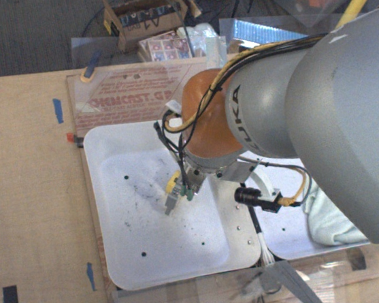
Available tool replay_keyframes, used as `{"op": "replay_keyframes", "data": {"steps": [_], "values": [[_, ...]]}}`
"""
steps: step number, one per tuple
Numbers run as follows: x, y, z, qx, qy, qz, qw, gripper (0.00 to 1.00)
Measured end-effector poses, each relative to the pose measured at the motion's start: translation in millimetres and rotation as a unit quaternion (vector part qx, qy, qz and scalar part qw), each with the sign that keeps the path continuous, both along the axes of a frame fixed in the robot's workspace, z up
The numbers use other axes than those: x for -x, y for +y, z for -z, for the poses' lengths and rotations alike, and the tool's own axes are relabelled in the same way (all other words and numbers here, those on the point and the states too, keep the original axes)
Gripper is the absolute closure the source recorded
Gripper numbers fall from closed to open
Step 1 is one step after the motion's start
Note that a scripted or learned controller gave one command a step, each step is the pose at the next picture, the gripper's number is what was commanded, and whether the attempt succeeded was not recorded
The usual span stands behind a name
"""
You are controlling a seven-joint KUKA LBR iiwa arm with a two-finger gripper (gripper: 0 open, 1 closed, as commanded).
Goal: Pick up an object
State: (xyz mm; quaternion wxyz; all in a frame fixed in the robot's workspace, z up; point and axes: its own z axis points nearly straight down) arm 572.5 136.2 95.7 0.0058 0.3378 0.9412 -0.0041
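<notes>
My gripper [179,195] hangs low over the middle of the left bin [155,261], pointing down and to the left, close to the bin floor. A small yellow thing [172,181] shows right at the gripper's upper side; I cannot tell whether it is a loose object or part of the tool. The orange band and the wide grey arm cover the bin's right part and much of the right bin.
A pale crumpled cloth [330,223] lies in the right bin [290,248], partly under the arm. A black cable plug [257,199] hangs over the ridge between the bins. Boxes and clutter stand beyond the far rim. Brown board lies to the left.
</notes>
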Motion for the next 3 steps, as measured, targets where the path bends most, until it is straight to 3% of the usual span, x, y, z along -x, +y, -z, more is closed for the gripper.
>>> {"op": "replay_keyframes", "data": {"steps": [1,3], "values": [[-11.5,13.3,1.7,0.0065,0.002,-0.006,1.0000,0.00],[-11.7,15.7,1.8,0.0071,0.000,-0.011,0.9999,0.00]]}}
